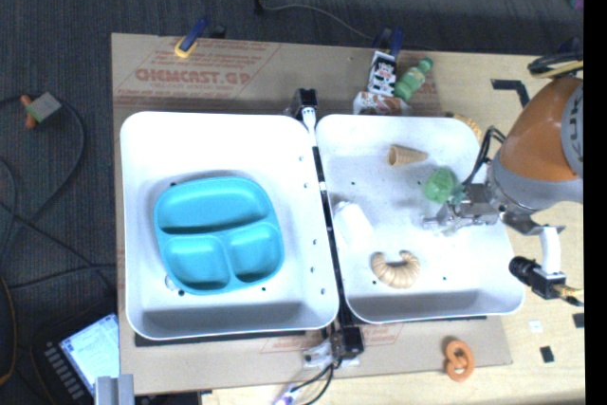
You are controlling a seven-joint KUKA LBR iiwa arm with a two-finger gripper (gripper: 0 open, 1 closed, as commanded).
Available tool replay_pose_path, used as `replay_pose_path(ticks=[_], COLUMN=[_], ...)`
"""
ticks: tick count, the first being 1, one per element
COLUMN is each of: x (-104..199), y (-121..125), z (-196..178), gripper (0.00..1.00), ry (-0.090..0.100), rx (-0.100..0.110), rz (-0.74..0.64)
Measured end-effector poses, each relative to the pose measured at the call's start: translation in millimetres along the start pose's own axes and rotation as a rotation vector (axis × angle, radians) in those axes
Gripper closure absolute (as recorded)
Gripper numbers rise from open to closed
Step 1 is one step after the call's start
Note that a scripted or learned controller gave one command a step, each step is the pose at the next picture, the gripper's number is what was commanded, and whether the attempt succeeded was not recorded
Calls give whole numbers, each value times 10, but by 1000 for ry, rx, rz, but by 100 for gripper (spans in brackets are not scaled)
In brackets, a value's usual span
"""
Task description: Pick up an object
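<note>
The small green crumpled object (439, 184) is the piece I would go for; it lies in the right white bin (379, 136), towards its right side, roughly midway between far and near walls. From my seat I see the gripper (453, 214) low in that bin, just near of the green piece and close enough that they may be touching, though I cannot be sure. Whether the claw is released or clenched I cannot tell: the metal parts blur together there, and nothing sits plainly within it, so I would not call this a grasp.

Other candidates share the bin: a tan cone-shaped object (406, 155) at the far side, a curved beige ridged object (395, 267) near the front wall, and a pale white rounded piece (352, 225) by the left wall. The left white bin (142, 223) carries a blue divided plastic tray (218, 232).

My worry is a miss. The claw appears set slightly near of the green piece rather than over it, so closing here could pinch only an edge or nothing. The piece looks soft and light, so a nudge might push it towards the right wall, where the arm's bulky grey and orange body (545, 147) crowds the approach.
</note>
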State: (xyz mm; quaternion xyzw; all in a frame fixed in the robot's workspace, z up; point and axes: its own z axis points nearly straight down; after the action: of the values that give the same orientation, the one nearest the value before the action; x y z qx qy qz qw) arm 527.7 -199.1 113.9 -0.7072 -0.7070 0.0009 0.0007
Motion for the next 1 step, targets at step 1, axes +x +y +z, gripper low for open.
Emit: replay_pose_path(ticks=[1], x=[-1], y=[-1], z=[1], gripper=[0], ry=[0], rx=[0], rz=[0])
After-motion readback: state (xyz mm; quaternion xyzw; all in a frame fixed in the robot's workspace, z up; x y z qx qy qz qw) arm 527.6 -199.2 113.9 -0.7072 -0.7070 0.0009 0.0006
